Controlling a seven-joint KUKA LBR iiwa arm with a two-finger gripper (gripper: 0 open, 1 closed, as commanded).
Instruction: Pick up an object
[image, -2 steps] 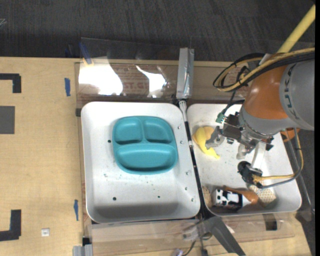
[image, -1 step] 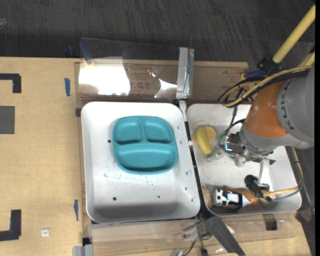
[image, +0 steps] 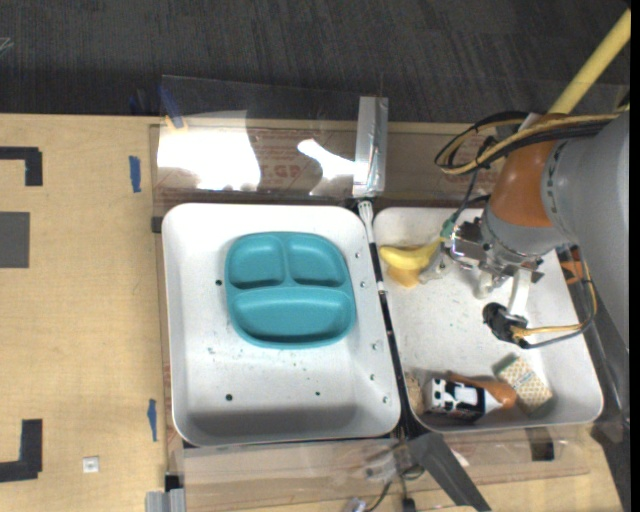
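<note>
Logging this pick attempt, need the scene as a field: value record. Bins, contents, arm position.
left bin: holds a teal divided plate, roughly centred
right bin: holds three items
yellow banana-like object: far left corner of right bin, beside the divider
black-and-white toy: near edge of right bin
patterned block: near right part of the bin, next to an orange piece
arm: reaches in from the right, over the far part of right bin
gripper: above the bin floor, right of the yellow object
fingers: state unclear
held object: none visible

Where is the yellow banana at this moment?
In the camera view, the banana lies in the right bin, at its upper left corner, close to the divider between the two bins and just left of the gripper.
</note>
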